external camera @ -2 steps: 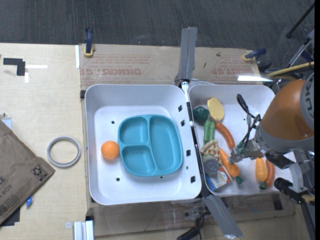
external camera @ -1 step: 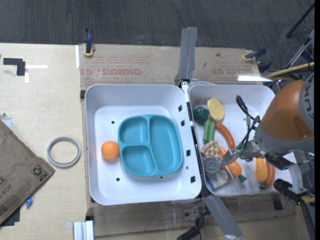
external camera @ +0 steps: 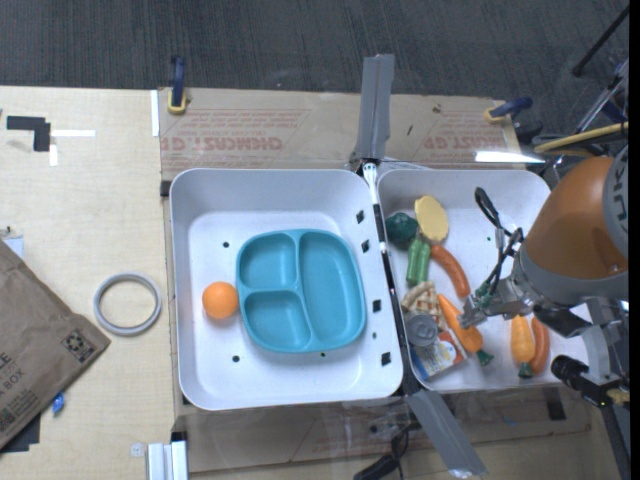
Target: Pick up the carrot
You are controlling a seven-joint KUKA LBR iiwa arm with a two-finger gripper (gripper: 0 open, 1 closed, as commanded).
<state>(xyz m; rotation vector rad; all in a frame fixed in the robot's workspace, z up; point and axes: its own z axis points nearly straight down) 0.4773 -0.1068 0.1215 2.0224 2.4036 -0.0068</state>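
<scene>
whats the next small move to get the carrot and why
Probably a short descent straight down. The gripper sits in the right bin, right over the carrot that lies beside the green pepper and other toy food. Nothing shows between its fingers, so my guess is that it should lower around the carrot before closing.

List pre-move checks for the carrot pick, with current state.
1. Gripper over the right bin: ok.
2. Carrot in sight, just below the gripper: ok.
3. Carrot gripped: cannot tell.
4. Room around the carrot: not ok, a packet and other toy foods crowd it.
5. Lookalikes: not ok, two more orange pieces lie close by.
6. Blue tray and orange ball out of the way in the left bin: ok.
</scene>
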